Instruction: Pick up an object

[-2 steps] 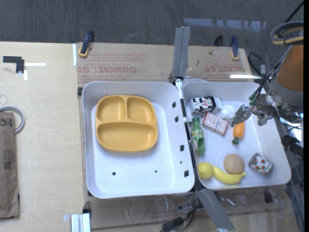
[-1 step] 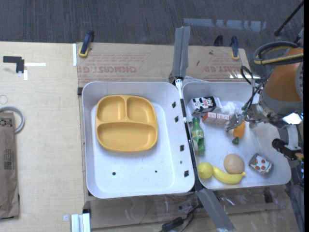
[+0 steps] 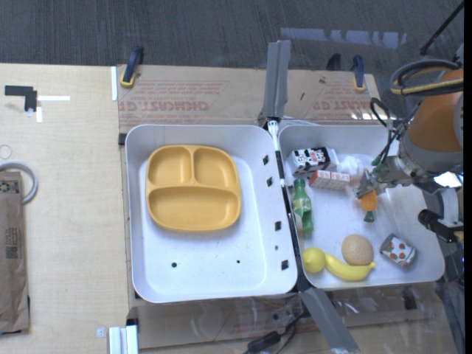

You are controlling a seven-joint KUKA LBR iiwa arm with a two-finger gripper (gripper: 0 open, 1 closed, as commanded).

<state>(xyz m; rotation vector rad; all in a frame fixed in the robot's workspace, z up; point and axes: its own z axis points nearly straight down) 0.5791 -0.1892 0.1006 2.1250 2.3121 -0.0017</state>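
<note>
The camera view looks down at a slant on two shallow white bins set side by side on a bench. The grey arm with its orange band [image 3: 435, 120] reaches in from the right, and its gripper [image 3: 369, 190] hangs low over the middle of the right bin [image 3: 424, 268]. A small orange object, perhaps a carrot [image 3: 369, 201], sits right at the fingertips; the spot is small and blurred, so it cannot be told whether the claw is wide, narrow, or closed on that piece.

Just left of the gripper lies a small red and white box [image 3: 330, 178], and just beyond that, toward the far left corner of the bin, a black and white carton [image 3: 310, 157]. A green bottle [image 3: 301, 206] lies along the bin's left wall. In the near part of the bin, a yellow banana [image 3: 346, 270] curves along the near wall, with a yellow lemon [image 3: 314, 259] touching its left end and a round tan ball [image 3: 358, 249] resting against its far side. To the right of the ball, apart from it, lies a small packet with red spots [image 3: 398, 251].

The left bin [image 3: 214, 279] holds a yellow divided plate [image 3: 193, 187] in its far half, with three compartments. On the bench well to the left, a brown paper bag [image 3: 12, 249] lies at the edge of the view. Brown cardboard [image 3: 192, 98] lies under the far side of both bins.
</note>
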